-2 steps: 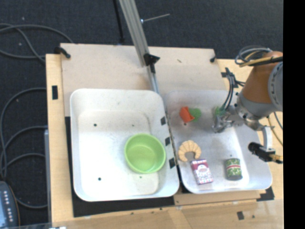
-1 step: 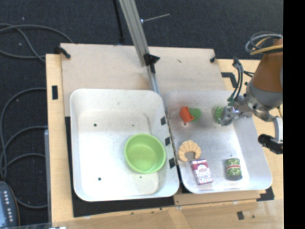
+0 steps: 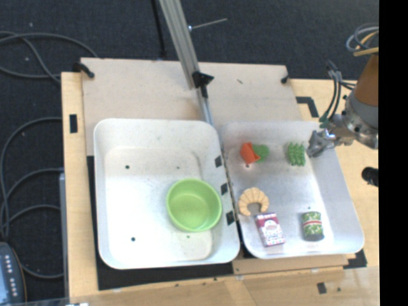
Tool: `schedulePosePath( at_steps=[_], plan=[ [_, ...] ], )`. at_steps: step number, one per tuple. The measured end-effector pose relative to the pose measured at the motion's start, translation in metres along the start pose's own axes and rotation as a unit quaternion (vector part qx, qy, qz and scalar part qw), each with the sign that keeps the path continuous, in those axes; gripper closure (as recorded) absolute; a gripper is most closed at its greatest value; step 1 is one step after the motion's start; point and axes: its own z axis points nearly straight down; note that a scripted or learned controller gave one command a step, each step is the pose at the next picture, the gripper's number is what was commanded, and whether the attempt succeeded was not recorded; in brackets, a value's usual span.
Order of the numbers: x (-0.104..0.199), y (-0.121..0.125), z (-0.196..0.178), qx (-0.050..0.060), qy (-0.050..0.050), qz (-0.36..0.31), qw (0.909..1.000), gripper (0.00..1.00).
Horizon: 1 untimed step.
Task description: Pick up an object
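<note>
The gripper (image 3: 317, 144) is positioned at the right edge of the right bin (image 3: 341, 190), just beside the green bumpy object (image 3: 295, 153); whether the jaws are apart or together cannot be told, and nothing is seen between them. No object has yet been lifted. A missed grasp is judged likely if the descent is made too close to the bin wall, where a jaw could be fouled on the rim. The green bumpy object is small and knobbly and may be pushed aside rather than caught. The orange and green toy (image 3: 252, 152), the tan croissant (image 3: 254, 200), the pink carton (image 3: 270, 229) and the green can (image 3: 312, 225) appear to be smooth moulded plastic; the can is round and could roll. A light green bowl (image 3: 193, 204) is seated in the left bin (image 3: 121, 171).
</note>
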Motion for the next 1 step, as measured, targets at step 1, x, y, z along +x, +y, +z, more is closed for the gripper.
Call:
schedulePosePath(
  at_steps=[1],
  plan=[
    [-0.0076, 0.0094, -0.0517, 0.000, 0.000, 0.000, 1.0000, 1.00]
  ],
)
